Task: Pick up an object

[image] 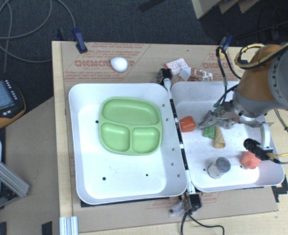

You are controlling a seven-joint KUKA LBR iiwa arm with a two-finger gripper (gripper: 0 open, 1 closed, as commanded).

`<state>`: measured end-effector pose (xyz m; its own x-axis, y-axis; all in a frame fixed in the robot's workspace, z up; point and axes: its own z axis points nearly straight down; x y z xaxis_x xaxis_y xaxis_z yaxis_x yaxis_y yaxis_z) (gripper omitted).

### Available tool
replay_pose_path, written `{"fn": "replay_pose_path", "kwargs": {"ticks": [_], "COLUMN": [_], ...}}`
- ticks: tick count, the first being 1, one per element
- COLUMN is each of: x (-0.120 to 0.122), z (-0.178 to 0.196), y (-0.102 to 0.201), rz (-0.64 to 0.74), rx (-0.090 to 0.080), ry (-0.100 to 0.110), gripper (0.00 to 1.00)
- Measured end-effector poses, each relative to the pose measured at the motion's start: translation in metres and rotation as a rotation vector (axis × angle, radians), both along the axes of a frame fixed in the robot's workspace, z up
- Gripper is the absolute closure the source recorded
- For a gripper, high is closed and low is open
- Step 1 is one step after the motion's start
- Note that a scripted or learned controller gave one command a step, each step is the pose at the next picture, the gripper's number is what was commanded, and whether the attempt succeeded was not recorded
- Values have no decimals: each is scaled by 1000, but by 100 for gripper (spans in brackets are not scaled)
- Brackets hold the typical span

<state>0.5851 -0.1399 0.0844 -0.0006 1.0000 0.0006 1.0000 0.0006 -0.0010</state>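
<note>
camera view | left bin (85, 146): green tray (131, 125) | right bin (198, 94): gripper (213, 121) low, finger state cannot tell | beside it green object (210, 131), tan cone (219, 139) | step: reaching; next: close, lift straight

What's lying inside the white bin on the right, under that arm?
The right shallow white bin holds an orange-red block, a tan cone-shaped piece, a grey cylinder and a coral-red lump. A green item sits partly hidden beneath the pincer.

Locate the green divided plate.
The green divided plate lies in the left bin, toward its upper middle, across the divider from the orange piece.
</note>
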Motion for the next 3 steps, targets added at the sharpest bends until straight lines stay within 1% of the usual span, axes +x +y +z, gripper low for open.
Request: {"fn": "replay_pose_path", "kwargs": {"ticks": [1, 2, 3], "x": [-27, -27, 23], "z": [0, 10, 101], "y": [44, 44, 94], "rz": [-1, -2, 0], "rx": [0, -1, 0], "ry": [-1, -2, -3], "gripper": [0, 100, 100]}}
